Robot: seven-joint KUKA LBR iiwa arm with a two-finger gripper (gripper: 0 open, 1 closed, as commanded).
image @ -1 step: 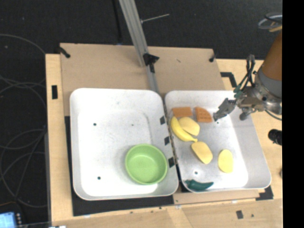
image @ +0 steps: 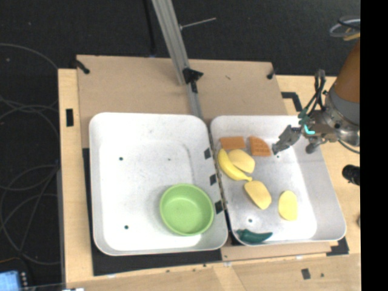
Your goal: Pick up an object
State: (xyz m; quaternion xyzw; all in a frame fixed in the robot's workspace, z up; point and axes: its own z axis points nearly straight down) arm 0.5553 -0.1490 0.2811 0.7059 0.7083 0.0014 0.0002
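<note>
Objects for picking — all lodged in the right bin (image: 315,180), none yet chosen or lifted. Contents, listed from the bin's far side to its near side:

- Two orange blocks, one (image: 231,143) beside the other (image: 259,146), near the far wall.
- Banana (image: 229,167), curved, lying along the inner wall, touching a pale yellow lemon-like piece (image: 242,160) that partly overlaps it.
- Yellow rounded piece (image: 257,194), mid-floor, apart from the rest.
- Yellow oval piece (image: 288,205), just beside the last, toward the outer wall.
- Dark green item (image: 253,237), wedged at the near inner corner; kind not discernible.

Left bin (image: 121,138): holds a green bowl (image: 187,208), upright, near its front right corner.

Gripper (image: 284,143): reaching in from the right over the far part of the right bin, tilted toward the orange blocks, tip just beside the right-hand block. Nothing visible between the fingers; too small and dark to tell how far apart they stand — cannot tell.

Step in hand, as judged: approach, before any grasp. Task barely begun; every item resting on the bin floor.

Next move, as judged: settle on one target, centre over it, descend until the fingers straddle it, then close. Nearest candidate the right-hand orange block — flat and low, so a deep descent needed. Isolated yellow pieces offer clearer room on all sides. Banana and its neighbour lie in contact: risk of nudging one while closing on the other.
</note>
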